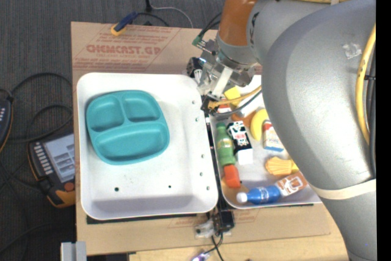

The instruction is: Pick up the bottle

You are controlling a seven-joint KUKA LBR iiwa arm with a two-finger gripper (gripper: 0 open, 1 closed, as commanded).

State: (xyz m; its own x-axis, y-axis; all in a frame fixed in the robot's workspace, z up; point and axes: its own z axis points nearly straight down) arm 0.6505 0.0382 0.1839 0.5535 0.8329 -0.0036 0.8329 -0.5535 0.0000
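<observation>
In the right bin point(227, 197), a blue bottle point(264, 194) with a white cap lies on its side near the front rim. A green bottle-like item point(225, 148) lies along the bin's left wall, with an orange piece point(231, 176) just in front of it. My gripper point(212, 92) hangs over the far left corner of the right bin, close to the divide between the bins. It is well behind the blue bottle and just behind the green item. Nothing shows held in it.
The right bin also holds a yellow banana-like piece point(259, 120), a black-and-white item point(238, 133), a small carton point(271, 137) and a yellow waffle-like toy point(280, 165). A teal divided plate point(127, 126) lies in the left bin point(153, 192). The arm's bulk covers the right bin's right side.
</observation>
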